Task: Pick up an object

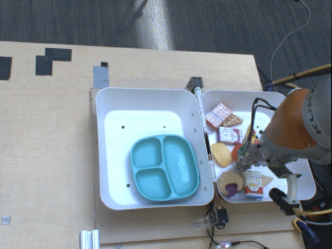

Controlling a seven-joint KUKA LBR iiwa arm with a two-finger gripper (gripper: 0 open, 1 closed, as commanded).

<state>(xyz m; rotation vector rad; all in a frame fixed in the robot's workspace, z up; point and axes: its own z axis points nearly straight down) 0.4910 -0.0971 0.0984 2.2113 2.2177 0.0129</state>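
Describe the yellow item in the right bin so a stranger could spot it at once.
Start at the right bin, the one crowded with small food items. Along its left wall, about halfway down, lies the yellow item. It is plain, rounded and smooth, unlike the red-and-white patterned packets above it and the tan round piece below.

The single fixed camera looked down from above at a slight slant, far enough off to take in the whole desk (46, 139), both white bins (101, 139), and a strip of dark carpet (155, 9) beyond, with the arm (295, 123) entering from the right.
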